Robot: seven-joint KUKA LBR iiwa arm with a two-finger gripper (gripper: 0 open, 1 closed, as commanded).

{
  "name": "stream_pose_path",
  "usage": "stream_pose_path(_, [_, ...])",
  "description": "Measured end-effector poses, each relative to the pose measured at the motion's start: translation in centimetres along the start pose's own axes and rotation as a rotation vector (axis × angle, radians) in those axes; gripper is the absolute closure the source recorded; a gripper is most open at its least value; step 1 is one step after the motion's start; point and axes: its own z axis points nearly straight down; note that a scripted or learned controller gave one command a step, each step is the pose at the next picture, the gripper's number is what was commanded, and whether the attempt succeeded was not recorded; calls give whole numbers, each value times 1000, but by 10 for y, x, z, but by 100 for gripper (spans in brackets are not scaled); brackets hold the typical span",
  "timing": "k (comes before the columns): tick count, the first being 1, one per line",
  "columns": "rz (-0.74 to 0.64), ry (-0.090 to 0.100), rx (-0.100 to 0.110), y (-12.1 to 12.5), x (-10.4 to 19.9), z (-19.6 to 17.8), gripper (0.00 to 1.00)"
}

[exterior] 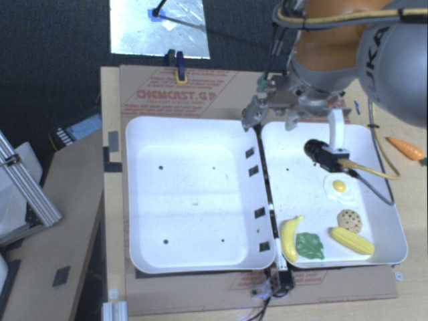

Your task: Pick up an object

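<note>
My gripper (pixel 272 119) hangs over the back end of the divider between the two white bins, with its fingers spread open and nothing between them. The toy objects lie in the front part of the right bin (pixel 294 179), well away from it. They are a fried egg (pixel 339 186), a round cookie (pixel 349 219), a yellow corn cob (pixel 352 241), a yellow banana (pixel 289 238) and a green leaf (pixel 309 245). The banana and the leaf touch near the front left corner.
The left bin (pixel 140 139) sits beside the right one on a cardboard sheet. An orange carrot (pixel 406 147) lies outside the right bin at the far right. A shiny foil sheet (pixel 159 17) lies behind the bins.
</note>
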Motion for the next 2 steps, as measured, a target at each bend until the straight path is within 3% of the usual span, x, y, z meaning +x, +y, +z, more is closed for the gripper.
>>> stream_pose_path(1, [2, 2, -3, -88, 54, -131, 0])
stream_pose_path(2, [-3, 2, 4, -82, 181, -187, 0])
